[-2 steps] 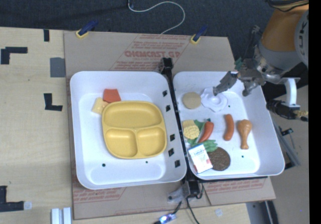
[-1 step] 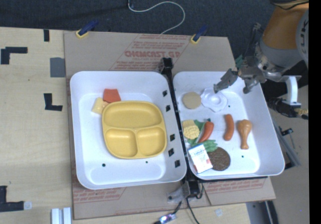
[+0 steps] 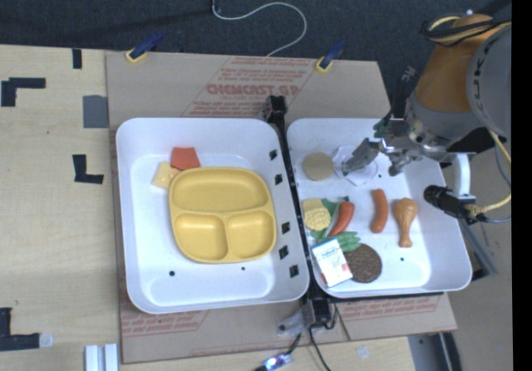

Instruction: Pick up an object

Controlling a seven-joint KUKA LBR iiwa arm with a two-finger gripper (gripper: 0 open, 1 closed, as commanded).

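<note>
The right bin [image 3: 432, 278] holds toy foods: a tan round cookie [image 3: 317, 166], a yellow corn piece [image 3: 314, 215], a red chili [image 3: 342, 218], an orange sausage [image 3: 379, 210], a chicken drumstick [image 3: 405, 218], a brown patty [image 3: 364, 264] and a small white carton [image 3: 332, 262]. My gripper [image 3: 363, 158] hangs over the bin's upper middle, just right of the cookie. A clear, glassy thing [image 3: 346, 160] lies by its fingertips. Nothing shows clearly between the fingers.
The left bin [image 3: 141, 220] carries a yellow divided plate [image 3: 223, 213], an orange block [image 3: 185, 158] and a pale yellow piece [image 3: 161, 175]. Black clips line the wall between the bins [image 3: 287, 195]. A white cable [image 3: 249, 7] runs behind the cardboard.
</note>
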